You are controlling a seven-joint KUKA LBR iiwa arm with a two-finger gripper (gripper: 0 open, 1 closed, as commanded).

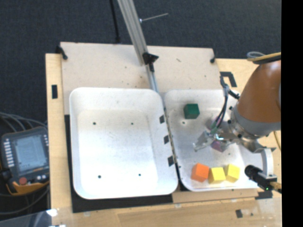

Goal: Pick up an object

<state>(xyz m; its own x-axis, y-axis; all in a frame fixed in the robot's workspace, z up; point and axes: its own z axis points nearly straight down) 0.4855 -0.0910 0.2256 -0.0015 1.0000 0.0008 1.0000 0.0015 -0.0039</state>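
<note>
Camera view shows the jaws (211, 141) low in the right bin (176, 103), over a small purplish block (218, 145) that looks light, stiff and best pinched on two flat opposite sides; whether they are released or clenched I cannot tell. Just below the jaws, near the bin wall, lie an orange block (200, 172) and two yellow blocks (218, 175), and a green block (191, 110) sits above them, apart.

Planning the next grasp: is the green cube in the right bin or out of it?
In: the green cube sits on the right bin's floor, near its far wall, apart from the gripper.

Green cube (191, 110), orange cube (200, 172), two yellow cubes (218, 175) in right bin (176, 126).
</note>
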